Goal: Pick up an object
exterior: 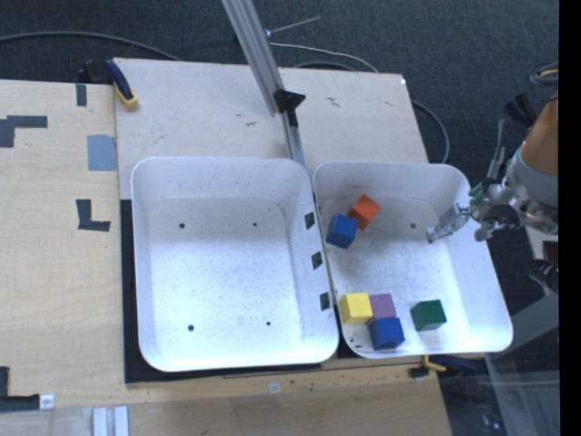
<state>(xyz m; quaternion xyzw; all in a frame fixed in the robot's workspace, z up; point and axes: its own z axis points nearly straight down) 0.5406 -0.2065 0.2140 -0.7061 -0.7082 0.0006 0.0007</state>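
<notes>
The right bin (pixel 472 280) holds several small cubes. An orange cube (pixel 366 211) and a blue cube (pixel 342 231) touch each other near its far left. At the front, a yellow cube (pixel 356 307), a purple cube (pixel 382 304) and a second blue cube (pixel 387 332) cluster together. A green cube (pixel 428 314) sits apart to their right. My gripper (pixel 461 226) hangs over the bin's right rim, open, with nothing between its fingers. It is well right of the orange cube and above the green one in the view.
The left bin (pixel 145 243) adjoins the right one. A slanted metal rail (pixel 259 53) runs from the top down to the gap between the bins. A yellow and blue clamp (pixel 121 82) lies at the bench's far left. Cables (pixel 363 62) trail behind.
</notes>
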